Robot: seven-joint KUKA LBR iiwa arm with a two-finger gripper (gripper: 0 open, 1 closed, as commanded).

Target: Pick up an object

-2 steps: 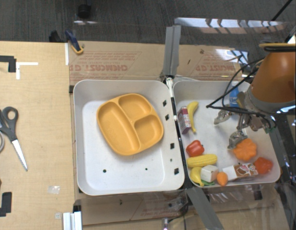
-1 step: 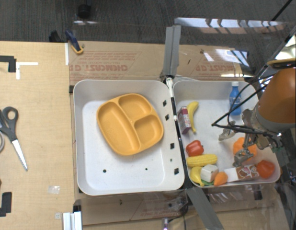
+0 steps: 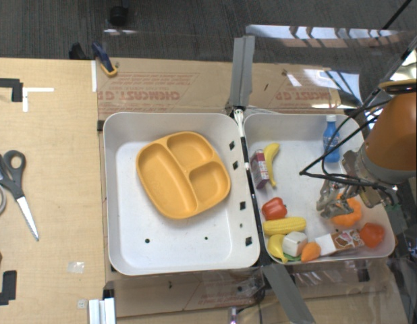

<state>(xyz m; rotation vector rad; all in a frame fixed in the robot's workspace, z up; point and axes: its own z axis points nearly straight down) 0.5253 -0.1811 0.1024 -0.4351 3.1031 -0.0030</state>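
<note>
A yellow divided plate [image 3: 184, 173] lay in the left bin [image 3: 114, 201]. In the right bin [image 3: 296, 128], the gripper [image 3: 335, 203] was low over an orange fruit [image 3: 348, 214] near the right wall; I cannot tell its opening or whether it held anything.

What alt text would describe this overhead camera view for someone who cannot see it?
A robot arm reaches over the right bin of toy food, its gripper low above an orange piece. The left bin holds a yellow divided plate.
</note>
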